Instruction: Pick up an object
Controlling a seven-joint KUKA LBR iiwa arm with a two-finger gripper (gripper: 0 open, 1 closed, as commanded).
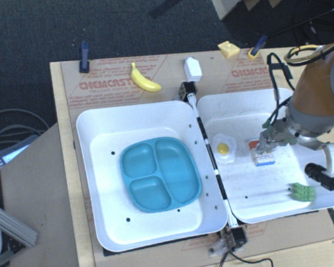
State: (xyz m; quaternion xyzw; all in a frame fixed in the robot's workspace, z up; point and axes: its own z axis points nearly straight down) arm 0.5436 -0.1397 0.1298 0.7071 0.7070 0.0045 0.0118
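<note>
My gripper (266, 147) is low in the right bin (241, 108), directly over a small red, white and blue item (263, 158) that lies on the bin floor. The gripper covers part of that item. To its left sits a clear little cup with a yellow piece inside (222, 149). A green lumpy object (302, 192) lies near the bin's front right corner. In the left bin (97, 136) rests a blue divided plate (158, 174).
On the bench behind the bins lie a yellow banana (145, 80), a white block (192, 69), a yellow wedge (228, 49) and two blue clips (83, 56) (257, 47). The arm (322, 94) reaches over the right bin's right side.
</note>
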